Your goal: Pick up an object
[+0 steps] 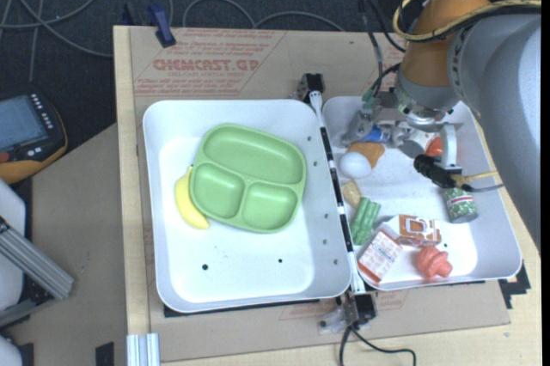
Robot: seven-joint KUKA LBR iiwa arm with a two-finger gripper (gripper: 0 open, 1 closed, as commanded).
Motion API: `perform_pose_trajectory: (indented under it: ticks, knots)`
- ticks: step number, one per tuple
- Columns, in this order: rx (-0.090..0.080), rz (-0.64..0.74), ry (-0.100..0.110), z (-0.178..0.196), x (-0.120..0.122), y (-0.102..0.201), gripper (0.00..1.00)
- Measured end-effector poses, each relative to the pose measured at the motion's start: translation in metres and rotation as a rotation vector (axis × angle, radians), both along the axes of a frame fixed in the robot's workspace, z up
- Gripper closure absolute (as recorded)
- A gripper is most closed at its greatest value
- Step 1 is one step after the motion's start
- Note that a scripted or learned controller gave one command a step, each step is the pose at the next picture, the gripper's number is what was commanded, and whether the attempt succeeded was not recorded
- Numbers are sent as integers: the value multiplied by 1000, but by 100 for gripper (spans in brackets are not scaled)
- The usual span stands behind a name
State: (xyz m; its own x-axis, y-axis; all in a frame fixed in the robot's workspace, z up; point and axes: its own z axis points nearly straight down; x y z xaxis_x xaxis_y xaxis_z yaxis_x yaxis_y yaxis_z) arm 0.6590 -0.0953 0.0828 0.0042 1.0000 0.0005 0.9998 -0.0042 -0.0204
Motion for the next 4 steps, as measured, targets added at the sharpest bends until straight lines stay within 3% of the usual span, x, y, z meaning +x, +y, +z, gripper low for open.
perform_pose_trajectory:
  ticks: [1,2,3,4]
  knots:
    - [1,3,-10,1,-3,-13,0]
    - [-1,0,-4,0,-1,1,0]
    - [0,-1,2,9,-2,2,100]
    - [0,5,-20,103,-62,29,100]
